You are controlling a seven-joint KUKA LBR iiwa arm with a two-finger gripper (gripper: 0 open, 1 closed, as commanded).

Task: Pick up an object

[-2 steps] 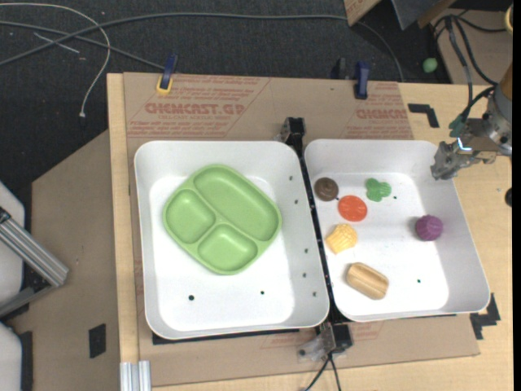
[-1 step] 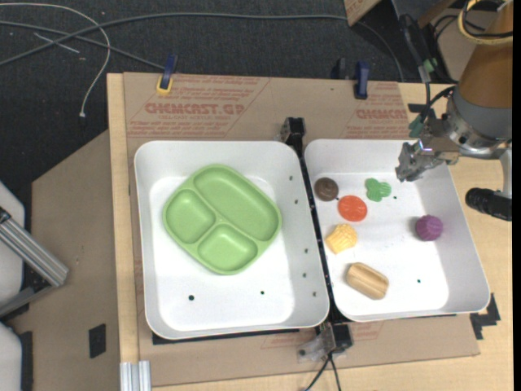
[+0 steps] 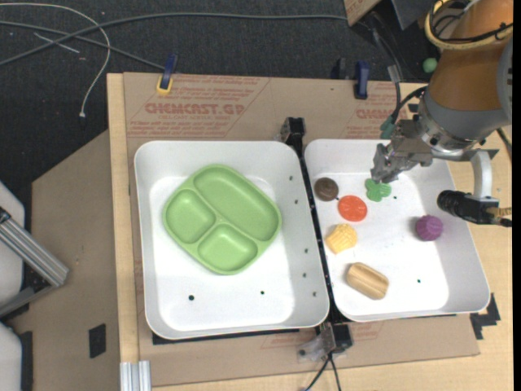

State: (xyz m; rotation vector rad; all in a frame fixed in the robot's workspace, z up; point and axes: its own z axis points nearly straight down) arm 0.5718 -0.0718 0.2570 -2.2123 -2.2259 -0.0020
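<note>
The gripper (image 3: 381, 177) stood over a small green object (image 3: 378, 191) near the right bin's (image 3: 456, 296) far side; whether its fingers were spread or closed could not be told.

The arm (image 3: 468, 72) is a thick, rounded body, grey low down and capped by a broad orange band (image 3: 480, 23) farther from the end effector (image 3: 389, 169). A yellow-and-black cable loops over the top of the orange section, and a dark cable runs along the side nearest the end effector. Just above the end effector sits a pale metallic wrist flange. The end effector itself is a small, blocky grey assembly with a teal-green patch beside it.
</note>
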